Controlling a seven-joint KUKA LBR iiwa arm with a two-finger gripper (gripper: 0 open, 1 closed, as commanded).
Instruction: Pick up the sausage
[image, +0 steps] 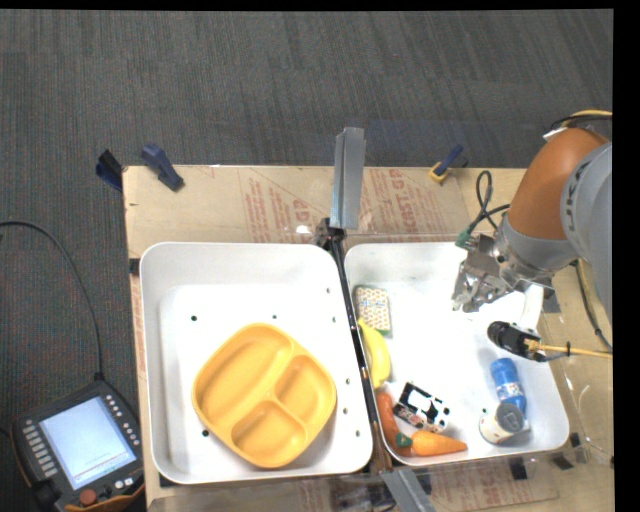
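Overhead, the grey arm's end effector (475, 290) hangs over the upper part of the right shallow white bin (440, 255); whether it is spread or pressed together cannot be told. One reddish-orange sausage (386, 412) lies against that bin's left wall, well apart from it, so this looks like the approach step. Next it must travel down-left and descend. Counted nearby: one yellow plastic banana (375, 355), one orange carrot (436, 444), one blue bottle (507, 390). One yellow three-compartment tray (265, 395) sits in the left white bin (170, 270).
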